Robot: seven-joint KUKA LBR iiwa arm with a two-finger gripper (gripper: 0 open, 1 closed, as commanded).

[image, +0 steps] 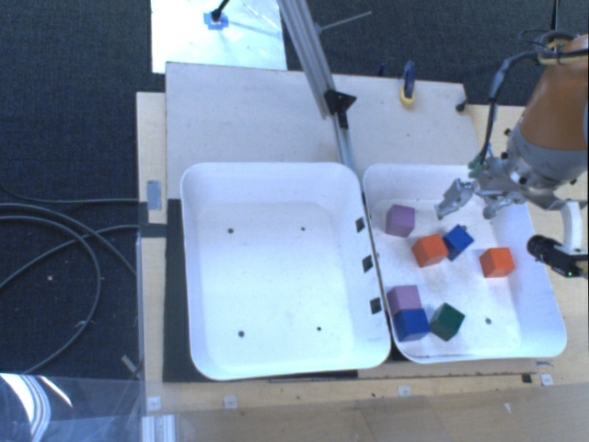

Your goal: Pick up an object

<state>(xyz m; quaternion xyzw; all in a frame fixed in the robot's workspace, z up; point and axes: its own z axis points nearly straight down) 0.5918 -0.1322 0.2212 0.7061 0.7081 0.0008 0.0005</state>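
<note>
My gripper (475,202) hangs over the far part of the right bin (543,334), fingers spread apart with nothing between them. Several blocks lie in that bin. A purple block (399,220) sits at the far left. An orange block (429,250) touches a blue block (457,240) just below and left of the gripper. Another orange block (497,261) lies to the right. Near the front, a purple block (403,297) rests against a blue block (411,323), with a green block (447,321) beside them.
The left bin (198,247) stands beside the right one, with black clips along the shared rims. A slanted metal pole (313,53) crosses above the bench's back board. Cables lie on the dark floor at left.
</note>
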